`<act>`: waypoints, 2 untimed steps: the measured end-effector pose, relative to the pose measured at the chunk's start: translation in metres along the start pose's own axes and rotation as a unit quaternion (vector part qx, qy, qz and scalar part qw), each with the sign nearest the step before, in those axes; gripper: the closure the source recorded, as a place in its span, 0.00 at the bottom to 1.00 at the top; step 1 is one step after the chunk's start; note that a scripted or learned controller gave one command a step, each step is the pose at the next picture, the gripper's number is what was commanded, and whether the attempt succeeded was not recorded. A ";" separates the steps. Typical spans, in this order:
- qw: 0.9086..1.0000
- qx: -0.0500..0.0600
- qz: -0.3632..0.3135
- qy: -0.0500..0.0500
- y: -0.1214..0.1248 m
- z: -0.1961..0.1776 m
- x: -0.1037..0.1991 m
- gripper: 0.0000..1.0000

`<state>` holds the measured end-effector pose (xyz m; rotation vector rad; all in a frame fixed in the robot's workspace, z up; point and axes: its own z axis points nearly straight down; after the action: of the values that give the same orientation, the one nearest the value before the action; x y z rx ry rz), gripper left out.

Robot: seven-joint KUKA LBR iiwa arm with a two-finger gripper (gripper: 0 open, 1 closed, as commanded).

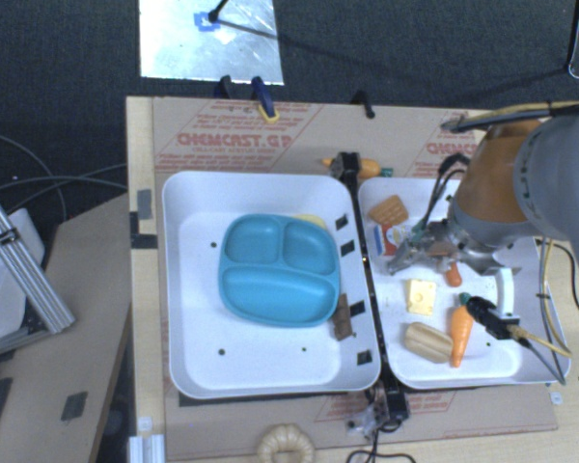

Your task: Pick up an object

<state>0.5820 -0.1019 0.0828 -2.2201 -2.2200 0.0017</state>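
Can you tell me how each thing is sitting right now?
Blue plate: flat in the left bin.
Cheese: flat in the right bin.
Carrot: lying beside the bread roll.
Waffle: tilted near the right bin's back.
Pincer: low above the right bin.

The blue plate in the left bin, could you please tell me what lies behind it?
A pale yellow edge peeks out past the blue plate at its far right rim, in the left bin. The plate covers the rest, so I cannot say what it is.
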 end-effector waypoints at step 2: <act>1.000 -0.005 0.000 -0.001 -0.002 -0.075 -0.004 1.00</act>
<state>0.5803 -0.1061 0.1577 -2.2262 -2.2246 -0.0064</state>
